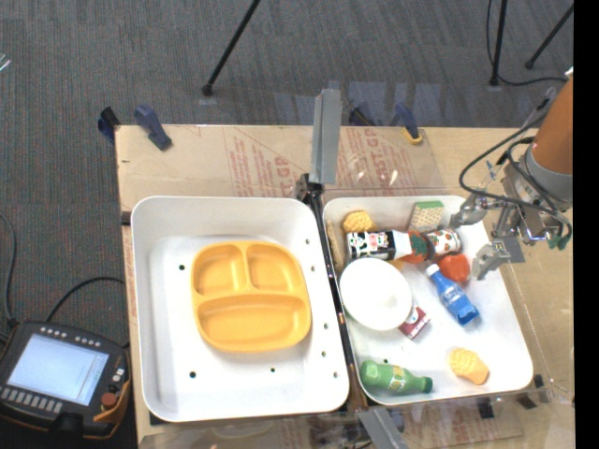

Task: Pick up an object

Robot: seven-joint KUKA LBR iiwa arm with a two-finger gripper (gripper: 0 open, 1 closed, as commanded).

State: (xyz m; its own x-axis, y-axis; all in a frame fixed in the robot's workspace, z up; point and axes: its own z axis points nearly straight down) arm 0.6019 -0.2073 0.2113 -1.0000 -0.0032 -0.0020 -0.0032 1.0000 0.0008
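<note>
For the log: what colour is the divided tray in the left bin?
Yellow-orange tray, seen in the camera view.

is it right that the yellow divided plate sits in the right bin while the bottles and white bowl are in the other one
Not quite. The camera view shows the yellow divided plate in the left bin, not the right. The rest holds: the blue bottle, green bottle and white bowl lie in the other, right bin.

Overhead slanted view of both bins point(150, 251)
</note>
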